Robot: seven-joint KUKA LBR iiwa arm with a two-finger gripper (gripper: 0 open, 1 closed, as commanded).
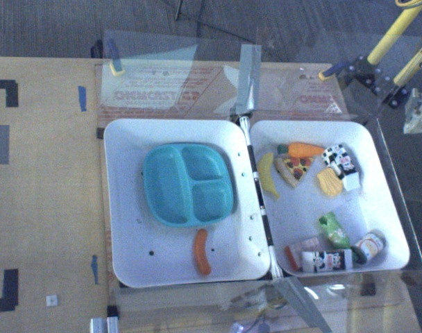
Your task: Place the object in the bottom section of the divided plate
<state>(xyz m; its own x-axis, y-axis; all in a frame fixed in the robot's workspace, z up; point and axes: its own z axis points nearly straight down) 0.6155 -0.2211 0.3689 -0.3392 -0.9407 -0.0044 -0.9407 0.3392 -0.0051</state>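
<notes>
- The wooden bench (44,186) is the biggest thing, and it holds two white bins side by side.
- The left bin (124,255) holds a blue plate and one long orange toy.
- The right bin (377,186) holds many small toy foods.
- The divided plate (189,184) is teal blue and sits in the middle of the left bin. It has one big part on its left and two small parts on its right.
- The orange sausage (202,251) lies on the white floor of the left bin, just below the plate and apart from it. Its long side runs up and down in the camera view, with one end pointing at the plate and the other at the bin's near wall.
- In the right bin, a yellow banana (268,174) lies by the left wall, near a pizza slice (294,169) and a carrot (305,148).
- A small milk carton (327,260) lies on its side near the bottom.
- I cannot tell if the robot's hand is open or closed.
</notes>
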